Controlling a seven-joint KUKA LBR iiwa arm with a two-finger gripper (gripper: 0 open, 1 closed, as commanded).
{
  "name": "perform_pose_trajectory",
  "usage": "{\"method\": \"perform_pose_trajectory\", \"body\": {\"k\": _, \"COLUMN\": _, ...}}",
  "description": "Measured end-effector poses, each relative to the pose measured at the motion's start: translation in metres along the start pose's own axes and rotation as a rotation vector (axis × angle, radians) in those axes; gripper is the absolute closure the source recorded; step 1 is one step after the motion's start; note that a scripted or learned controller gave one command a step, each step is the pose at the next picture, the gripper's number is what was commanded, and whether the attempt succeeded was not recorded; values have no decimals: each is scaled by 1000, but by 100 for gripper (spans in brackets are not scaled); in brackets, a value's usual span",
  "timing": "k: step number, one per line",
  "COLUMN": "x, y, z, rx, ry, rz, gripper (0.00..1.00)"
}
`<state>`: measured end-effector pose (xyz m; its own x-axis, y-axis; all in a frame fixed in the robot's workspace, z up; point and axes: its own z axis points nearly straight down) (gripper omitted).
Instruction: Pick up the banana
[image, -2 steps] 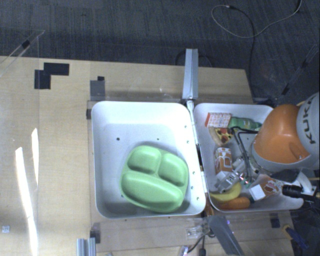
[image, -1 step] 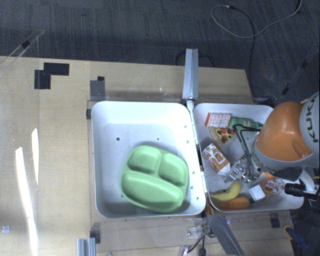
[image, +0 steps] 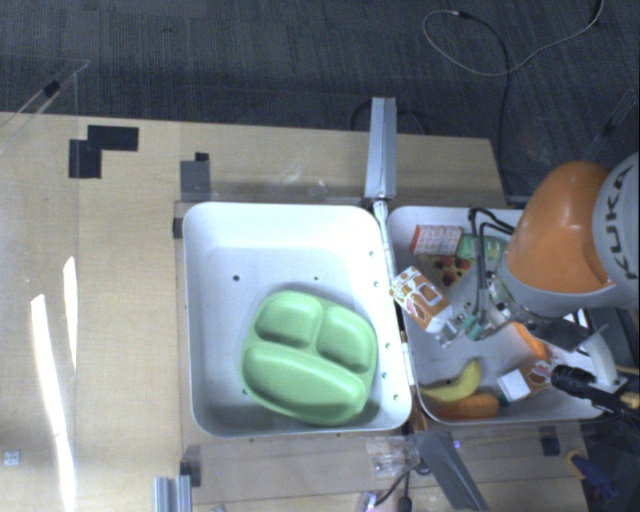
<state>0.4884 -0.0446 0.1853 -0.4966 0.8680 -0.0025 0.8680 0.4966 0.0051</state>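
Bench (image: 100, 330) carries two white bins side by side. Left bin (image: 215, 250) holds a green tray (image: 308, 357). Right bin (image: 420, 222) contains the arm (image: 565, 240); its gripper (image: 473, 325) hangs above the banana (image: 455, 384) at the near wall, finger spacing indeterminable.

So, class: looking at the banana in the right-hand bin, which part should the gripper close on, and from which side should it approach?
Probably grip the banana across its thick middle, coming straight down from above. It lies flat and curved near the right bin's front wall, with an orange sausage-shaped item tight along its front side, so the far side offers the freer finger room. The gripper is just behind it.
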Motion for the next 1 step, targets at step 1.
{"method": "perform_pose_trajectory", "body": {"k": 1, "x": 0, "y": 0, "z": 0, "rx": 0, "ry": -1, "rz": -1, "gripper": 0}}
